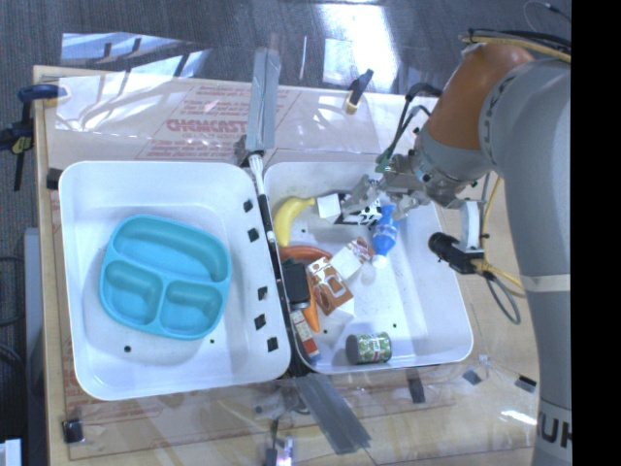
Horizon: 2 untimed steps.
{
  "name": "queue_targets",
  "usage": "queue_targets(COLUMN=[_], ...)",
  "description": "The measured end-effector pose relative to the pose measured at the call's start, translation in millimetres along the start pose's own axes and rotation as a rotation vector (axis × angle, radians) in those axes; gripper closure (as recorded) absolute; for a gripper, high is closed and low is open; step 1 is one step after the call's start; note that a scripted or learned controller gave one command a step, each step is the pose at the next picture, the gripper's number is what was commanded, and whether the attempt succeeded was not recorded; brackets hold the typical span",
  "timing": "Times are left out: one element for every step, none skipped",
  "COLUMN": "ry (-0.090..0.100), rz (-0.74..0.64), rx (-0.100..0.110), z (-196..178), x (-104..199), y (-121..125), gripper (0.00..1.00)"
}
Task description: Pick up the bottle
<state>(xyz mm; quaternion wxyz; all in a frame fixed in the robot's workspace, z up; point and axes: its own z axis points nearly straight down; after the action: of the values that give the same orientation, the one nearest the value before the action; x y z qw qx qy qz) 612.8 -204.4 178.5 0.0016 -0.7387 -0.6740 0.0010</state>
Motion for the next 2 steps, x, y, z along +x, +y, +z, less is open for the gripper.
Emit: queue_targets(ry=[0.0, 0.0], rz=[-0.09, -0.219], rx=[0.0, -0.001], z=[87.2, 31.8], x=[6.6, -5.8], y=[-14.9, -60.4], gripper=[0.0, 0.0])
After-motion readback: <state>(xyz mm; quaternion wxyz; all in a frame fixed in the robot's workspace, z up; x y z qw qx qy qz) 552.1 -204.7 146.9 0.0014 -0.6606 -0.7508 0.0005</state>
